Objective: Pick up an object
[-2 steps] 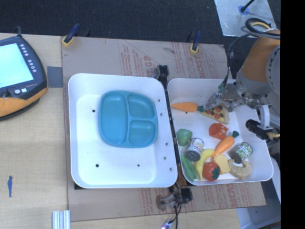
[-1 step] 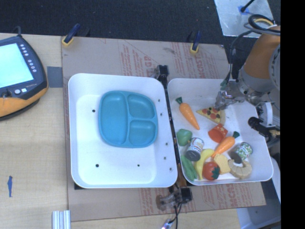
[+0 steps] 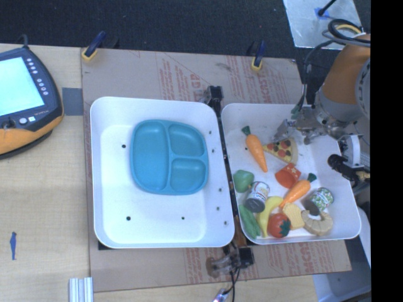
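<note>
Meanwhile, the Claw Hangs Over a Crowded Bin

Above the right bin (image 3: 352,231), the arm (image 3: 343,74) reaches in from the right and stops its claw (image 3: 291,126) low over the bin's upper part, just beside a pizza slice (image 3: 281,148). Whether the claw is released or clenched cannot be told from this angle; nothing is seen caught in it.

Every candidate for the pick lies in that bin. A carrot (image 3: 255,152) rests apart near the pizza slice, which probably makes those two the easiest targets, since there is room around them. Lower down, things are heaped: a green pepper (image 3: 243,180), a small can (image 3: 256,197), a second carrot (image 3: 296,192), a tomato (image 3: 278,224), a banana (image 3: 272,204) and a bagel (image 3: 317,222) touch or overlap, so a grab there risks nudging neighbours.

The left bin (image 3: 107,168) holds a blue divided plate (image 3: 169,156) lying flat at its middle, seemingly left as a separate zone. A tablet (image 3: 22,99) sits on the bench at far left, well apart.
</note>
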Controlling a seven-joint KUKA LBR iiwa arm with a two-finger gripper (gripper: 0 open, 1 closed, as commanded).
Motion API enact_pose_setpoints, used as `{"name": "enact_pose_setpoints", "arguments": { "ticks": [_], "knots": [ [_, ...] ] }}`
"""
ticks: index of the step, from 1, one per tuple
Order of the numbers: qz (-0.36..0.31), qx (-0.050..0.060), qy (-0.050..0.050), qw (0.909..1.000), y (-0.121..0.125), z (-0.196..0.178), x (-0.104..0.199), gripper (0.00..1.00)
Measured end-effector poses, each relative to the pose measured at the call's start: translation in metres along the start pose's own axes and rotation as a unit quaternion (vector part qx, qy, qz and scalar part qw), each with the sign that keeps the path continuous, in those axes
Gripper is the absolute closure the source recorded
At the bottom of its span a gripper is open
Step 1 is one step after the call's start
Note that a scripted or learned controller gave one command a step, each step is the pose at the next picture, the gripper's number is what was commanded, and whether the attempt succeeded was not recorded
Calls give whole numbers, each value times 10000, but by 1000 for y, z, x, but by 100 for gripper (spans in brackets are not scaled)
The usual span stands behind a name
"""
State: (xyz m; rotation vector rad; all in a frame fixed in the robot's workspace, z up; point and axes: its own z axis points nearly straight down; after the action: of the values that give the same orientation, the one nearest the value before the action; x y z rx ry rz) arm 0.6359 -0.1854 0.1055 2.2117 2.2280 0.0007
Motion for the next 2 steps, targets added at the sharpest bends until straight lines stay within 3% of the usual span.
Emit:
{"name": "enact_pose_setpoints", "arguments": {
  "ticks": [1, 2],
  "knots": [
    [-1, 37, 3, 10000, -33, 14, 32, 0],
    [-6, 45, -2, 10000, -33, 3, 31, 100]
  ]
}}
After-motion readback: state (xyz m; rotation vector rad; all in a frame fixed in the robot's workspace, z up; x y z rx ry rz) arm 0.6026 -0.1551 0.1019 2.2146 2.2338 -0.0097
